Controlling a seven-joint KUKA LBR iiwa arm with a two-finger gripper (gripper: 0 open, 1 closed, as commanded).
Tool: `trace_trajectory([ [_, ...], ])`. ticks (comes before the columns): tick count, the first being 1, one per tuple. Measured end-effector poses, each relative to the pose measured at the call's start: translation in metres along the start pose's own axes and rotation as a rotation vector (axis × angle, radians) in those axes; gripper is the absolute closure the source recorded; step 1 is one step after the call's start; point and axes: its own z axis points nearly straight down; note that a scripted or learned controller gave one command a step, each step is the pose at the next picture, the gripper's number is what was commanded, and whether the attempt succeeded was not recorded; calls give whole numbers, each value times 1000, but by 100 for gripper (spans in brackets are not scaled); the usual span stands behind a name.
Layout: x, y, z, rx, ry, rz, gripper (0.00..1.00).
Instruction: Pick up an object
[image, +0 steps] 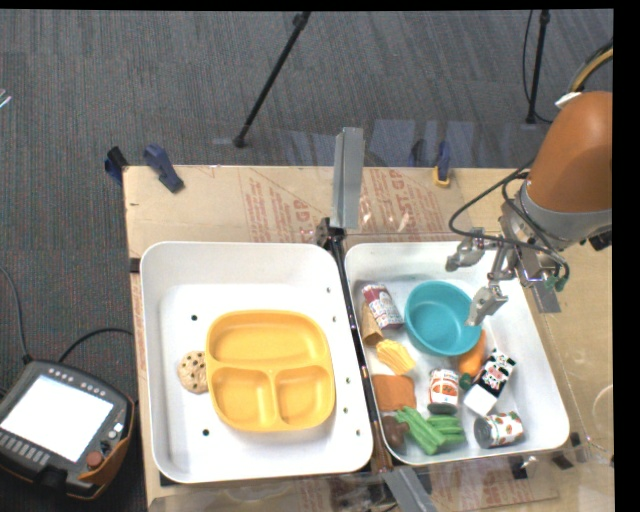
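Tool: your two-finger tool (487, 283) hangs at the right of the frame, over the upper part of the right shallow white bin (552, 368), above the rim of the round teal plastic bowl (439, 316). You can see its fingers spread apart with nothing between them.
Candidates: the things you could pick lie in the right bin, below and left of the tool: the teal bowl, a small red-labelled can (381, 306) just left of it, a yellow toy corn cob (395, 355), an orange toy carrot (471, 353) touching the bowl's lower right edge, a black-and-white carton (493, 377), green toy beans (434, 429) and a small tin (500, 429) at the lower right.
Left bin: a yellow divided plastic tray (270, 368) with a cookie (192, 371) against its left edge.
Surface: a brown board (240, 200) under both bins.
Progress: nothing is lifted yet; judge this as before the grasp.
Left to do: you would need to descend, close on one item and raise it.
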Motion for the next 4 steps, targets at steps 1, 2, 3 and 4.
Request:
trace_trajectory([
  [1,41,6,94,0,-1,36,0],
  [2,55,-7,117,-1,1,55,0],
  [3,87,26,116,-2,0,119,0],
  [4,50,63,116,-1,0,100,0],
])
